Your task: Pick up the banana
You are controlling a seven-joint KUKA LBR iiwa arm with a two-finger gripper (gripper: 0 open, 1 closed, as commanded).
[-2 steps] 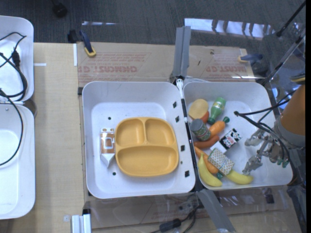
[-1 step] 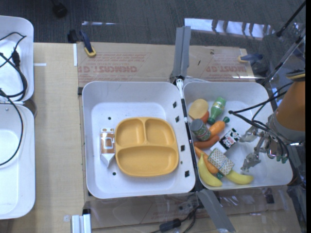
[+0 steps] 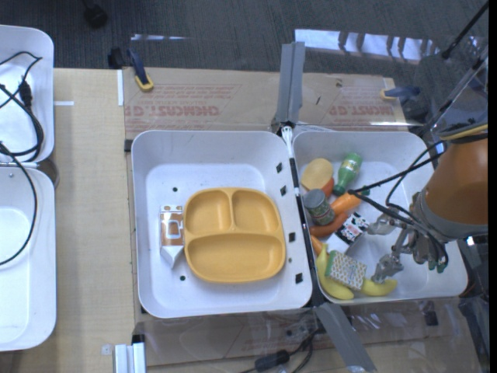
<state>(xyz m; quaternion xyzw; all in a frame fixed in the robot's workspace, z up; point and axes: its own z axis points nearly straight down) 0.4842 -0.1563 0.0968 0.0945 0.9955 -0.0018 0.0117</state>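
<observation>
- One banana (image 3: pixel 342 287) lies in the near part of the right bin (image 3: pixel 446 290), curving along the near wall, with a speckled sponge-like block (image 3: pixel 346 270) resting on its middle so that just its two ends and lower edge show.
- Farther back in that bin a carrot (image 3: pixel 336 212), a dark can (image 3: pixel 317 206), a green bottle (image 3: pixel 346 171), a pale round fruit (image 3: pixel 316 173) and a small black-and-white packet (image 3: pixel 354 228) crowd together, touching or overlapping.
- The left bin (image 3: pixel 147 208) holds a yellow divided plate (image 3: pixel 233 235) and, just left of it, a small orange-and-white carton (image 3: pixel 171 231).
- Both bins sit on brown cardboard (image 3: pixel 202 99) over a pale wooden bench (image 3: pixel 85 208); dark carpet (image 3: pixel 233 14) lies beyond.
- The gripper (image 3: pixel 387 269) hangs low over the right bin, its tip just above the banana's right end; the jaws look narrowly parted with nothing between them, though whether they touch the fruit is hard to judge.
- The arm's orange band (image 3: pixel 464 181) is cut off at the right edge, and cables (image 3: pixel 388 181) cross part of the bin.
</observation>
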